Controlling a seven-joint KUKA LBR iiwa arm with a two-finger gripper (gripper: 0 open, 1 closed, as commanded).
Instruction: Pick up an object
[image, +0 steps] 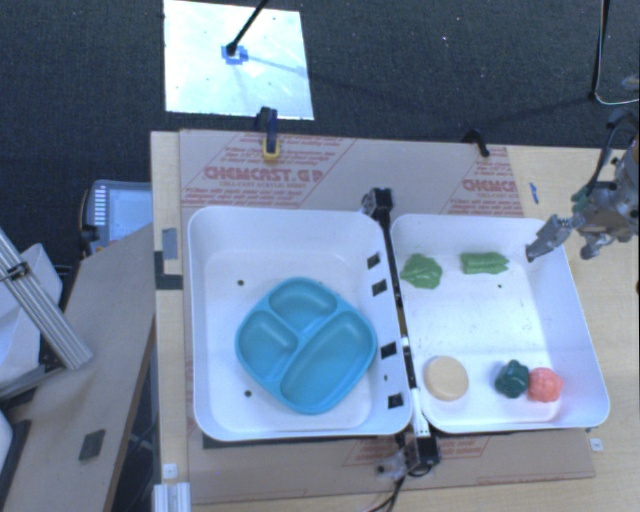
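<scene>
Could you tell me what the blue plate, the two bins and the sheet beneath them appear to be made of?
Blue plate: likely moulded plastic, smooth, with a soft sheen and rounded compartment walls.
Left bin and right bin: probably thin formed plastic, white and slightly glossy, with rounded corners.
Sheet: looks like clear acrylic under brown protective paper, judging by the repeated red printing; I cannot be sure.

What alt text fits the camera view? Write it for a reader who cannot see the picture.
The gripper hovers at the far right edge of the right bin, holding nothing; that bin holds two green pieces, a cream disc, a dark green piece and a pink piece. The left bin holds a blue divided plate.
</scene>
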